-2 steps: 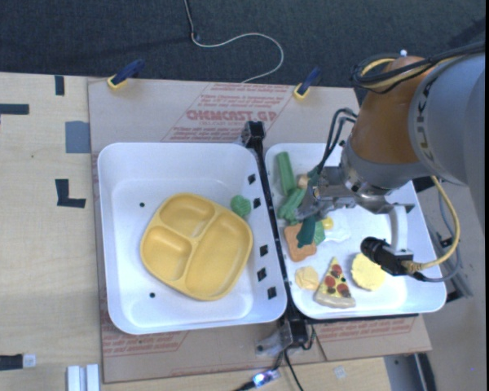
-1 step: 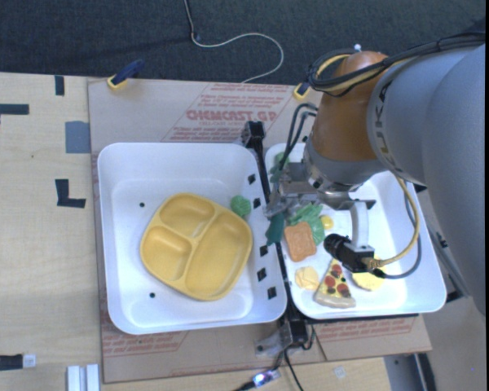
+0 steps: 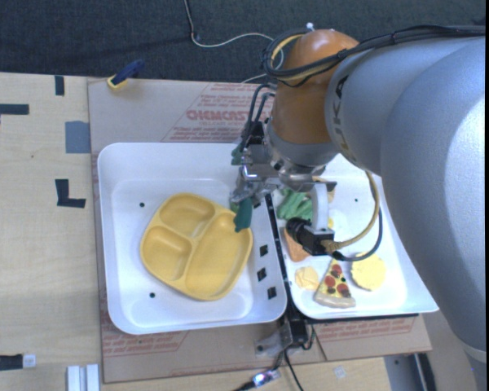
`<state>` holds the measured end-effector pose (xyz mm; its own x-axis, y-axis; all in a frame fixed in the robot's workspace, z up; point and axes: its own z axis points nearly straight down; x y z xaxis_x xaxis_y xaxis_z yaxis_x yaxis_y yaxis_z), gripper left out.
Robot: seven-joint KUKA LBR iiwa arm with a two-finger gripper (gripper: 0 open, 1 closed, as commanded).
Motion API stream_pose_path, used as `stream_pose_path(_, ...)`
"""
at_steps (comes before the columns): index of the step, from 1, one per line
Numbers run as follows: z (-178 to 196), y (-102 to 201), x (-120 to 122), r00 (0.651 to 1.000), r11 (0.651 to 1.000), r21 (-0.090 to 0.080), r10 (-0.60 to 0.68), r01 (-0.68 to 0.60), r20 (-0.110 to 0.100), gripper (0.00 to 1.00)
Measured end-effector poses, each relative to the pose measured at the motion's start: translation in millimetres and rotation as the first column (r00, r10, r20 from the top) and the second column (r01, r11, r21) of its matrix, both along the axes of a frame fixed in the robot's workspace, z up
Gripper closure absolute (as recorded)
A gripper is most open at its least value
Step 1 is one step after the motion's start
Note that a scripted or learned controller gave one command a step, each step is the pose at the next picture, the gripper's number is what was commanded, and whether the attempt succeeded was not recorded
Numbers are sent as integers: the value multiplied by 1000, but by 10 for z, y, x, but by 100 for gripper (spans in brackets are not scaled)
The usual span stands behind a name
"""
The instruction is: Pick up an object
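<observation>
My gripper [image 3: 243,202] hangs over the right part of the left bin [image 3: 107,218], close to the wall between the two bins. A small teal object [image 3: 243,217] sits between its fingertips and hangs just above the right rim of a yellow divided plate [image 3: 191,247]. The fingers look shut on that teal object. The plate lies flat in the middle of the left bin.
The right bin [image 3: 409,287] holds a green leafy toy [image 3: 296,204], an orange-brown piece [image 3: 297,235], a pale yellow piece [image 3: 306,278], a pizza slice [image 3: 336,287] and a yellow round piece [image 3: 370,274]. The arm covers that bin's far half.
</observation>
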<state>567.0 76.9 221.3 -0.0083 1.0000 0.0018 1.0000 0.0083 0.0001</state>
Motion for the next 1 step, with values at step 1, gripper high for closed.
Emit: stream_pose_path(1, 129, 121, 79, 1000, 1000, -1, -5, 5, -1, 100)
